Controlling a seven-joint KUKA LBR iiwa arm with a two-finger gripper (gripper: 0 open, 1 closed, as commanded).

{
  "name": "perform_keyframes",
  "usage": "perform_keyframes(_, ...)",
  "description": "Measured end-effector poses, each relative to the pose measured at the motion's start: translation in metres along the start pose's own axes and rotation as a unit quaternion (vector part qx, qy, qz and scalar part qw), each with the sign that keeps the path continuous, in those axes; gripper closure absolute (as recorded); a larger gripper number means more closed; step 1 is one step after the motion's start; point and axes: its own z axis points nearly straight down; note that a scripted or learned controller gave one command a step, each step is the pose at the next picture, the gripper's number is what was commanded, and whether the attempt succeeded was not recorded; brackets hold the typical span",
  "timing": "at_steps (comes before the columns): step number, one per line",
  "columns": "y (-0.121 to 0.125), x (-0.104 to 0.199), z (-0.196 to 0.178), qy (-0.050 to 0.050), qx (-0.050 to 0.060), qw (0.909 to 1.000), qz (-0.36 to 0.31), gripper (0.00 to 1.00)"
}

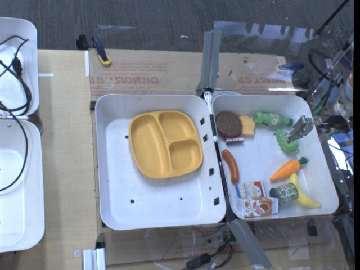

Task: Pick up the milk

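Bins (112, 207): smooth white plastic, slight sheen. Divided tray (166, 143): matt yellow plastic. Milk (251, 190) carton looked like printed, glossy card. Carrot (287, 169) and banana (304, 197) were shiny plastic. Bench (62, 122) showed pale wood grain.

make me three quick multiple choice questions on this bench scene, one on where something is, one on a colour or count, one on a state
1. Where does the milk carton lie?
A. on the yellow tray
B. near the front edge of the right bin
C. on the bench outside both bins

2. How many compartments does the yellow tray have?
A. two
B. three
C. five

3. How is the gripper placed?
A. over a green item at the right bin's far right
B. on the hot dog
C. over the left bin

Answers: 1 B, it sits by the juice box at the front of the right bin. 2 B, two ridges split it into three. 3 A, its tip sits at the green item, well away from the milk.
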Motion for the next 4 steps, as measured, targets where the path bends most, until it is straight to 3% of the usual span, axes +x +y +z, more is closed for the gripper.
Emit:
perform_keyframes(1,0.034,0.072,0.079,0.0,0.0,0.9956,-0.094,0.0)
perform_keyframes(2,-0.035,0.059,0.095,0.0,0.0,0.9898,-0.142,0.0)
perform_keyframes(3,0.101,0.02,0.188,-0.001,-0.007,0.9983,-0.058,0.0)
perform_keyframes(4,0.102,0.0,0.167,-0.001,-0.002,0.9985,-0.055,0.0)
